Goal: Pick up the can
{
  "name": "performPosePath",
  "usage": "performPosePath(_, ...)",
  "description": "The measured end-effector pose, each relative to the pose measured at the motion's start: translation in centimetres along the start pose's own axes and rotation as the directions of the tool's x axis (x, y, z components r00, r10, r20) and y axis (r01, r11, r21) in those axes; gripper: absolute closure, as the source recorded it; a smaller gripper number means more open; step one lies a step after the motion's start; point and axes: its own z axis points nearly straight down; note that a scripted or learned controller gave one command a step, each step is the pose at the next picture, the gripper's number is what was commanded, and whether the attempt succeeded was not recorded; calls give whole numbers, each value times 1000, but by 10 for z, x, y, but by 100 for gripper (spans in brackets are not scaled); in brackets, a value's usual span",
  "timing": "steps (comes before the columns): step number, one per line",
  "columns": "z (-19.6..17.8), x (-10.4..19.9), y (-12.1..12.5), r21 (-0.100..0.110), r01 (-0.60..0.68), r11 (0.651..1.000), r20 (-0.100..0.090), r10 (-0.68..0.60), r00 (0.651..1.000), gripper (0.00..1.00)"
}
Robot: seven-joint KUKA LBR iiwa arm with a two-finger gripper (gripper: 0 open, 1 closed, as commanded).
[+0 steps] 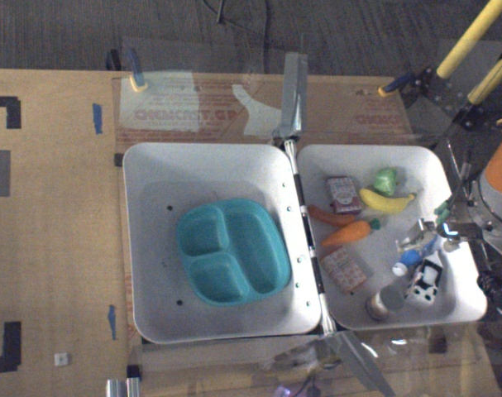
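Note:
The can (383, 303) is a small grey cylinder near the front wall of the right bin (461, 308). My gripper (424, 236) hangs over the right part of that bin, up and to the right of the can and apart from it. Just below the gripper are a blue-capped bottle (407, 262) and a black and white object (425, 284), the latter right beside the can. Nothing shows between the gripper's fingers.
The right bin also holds a banana (387, 201), a green item (386, 180), two carrots (347, 234), and two small boxes (343, 193) (346, 270). A teal divided plate (232, 251) lies in the left bin (143, 222). A metal divider (304, 238) separates the bins.

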Motion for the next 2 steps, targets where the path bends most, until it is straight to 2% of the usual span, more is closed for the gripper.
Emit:
performPosePath(1,92,-19,6,-38,-180,983,8,180,984,0)
performPosePath(2,99,-24,8,-39,203,978,33,-202,979,0)
